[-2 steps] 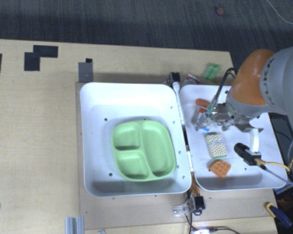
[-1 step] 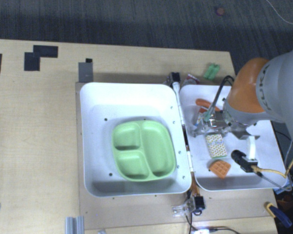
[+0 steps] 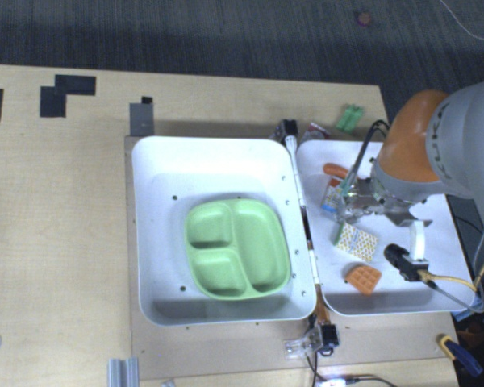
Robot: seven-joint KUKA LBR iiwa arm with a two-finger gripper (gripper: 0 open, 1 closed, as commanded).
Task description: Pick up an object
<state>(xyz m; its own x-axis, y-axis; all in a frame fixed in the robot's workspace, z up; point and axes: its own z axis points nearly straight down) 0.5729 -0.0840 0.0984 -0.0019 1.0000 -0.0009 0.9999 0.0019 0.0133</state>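
Pale wooden bench [image 3: 56, 216] carries two white bins, and in the right bin [image 3: 452, 248] my gripper [image 3: 348, 204] hangs low, my grey arm [image 3: 468, 135] bent in from the right, just above a flat speckled square [image 3: 356, 240] lying askew on the floor. Whether my gripper is spread or pressed together I cannot tell. Near the square lie a ridged orange waffle piece [image 3: 362, 277] and a smooth orange sausage shape [image 3: 335, 170], while the left bin [image 3: 157, 216] holds a glossy green three-compartment plate [image 3: 238, 247].
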